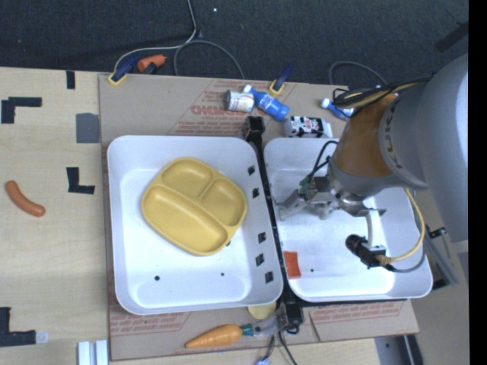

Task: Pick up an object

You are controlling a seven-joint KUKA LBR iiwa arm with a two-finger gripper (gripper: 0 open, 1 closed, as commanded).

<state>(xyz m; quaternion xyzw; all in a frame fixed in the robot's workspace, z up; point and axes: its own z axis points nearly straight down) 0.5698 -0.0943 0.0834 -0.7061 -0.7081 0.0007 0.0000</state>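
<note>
A small orange block (291,263) lies on the floor of the right bin (342,284), near its left wall. My gripper (295,199) hangs over the upper left part of that bin, above and apart from the block, with the grey arm and its orange band (364,143) behind it. A yellow divided plate (195,204) rests in the left bin (183,291).
A black divider (262,204) runs between the bins. Outside them lie a carrot (215,336) at the front, a sausage (25,198) far left, and a blue and white bottle (260,101) at the back. Cables (403,249) loop from the arm over the right bin.
</note>
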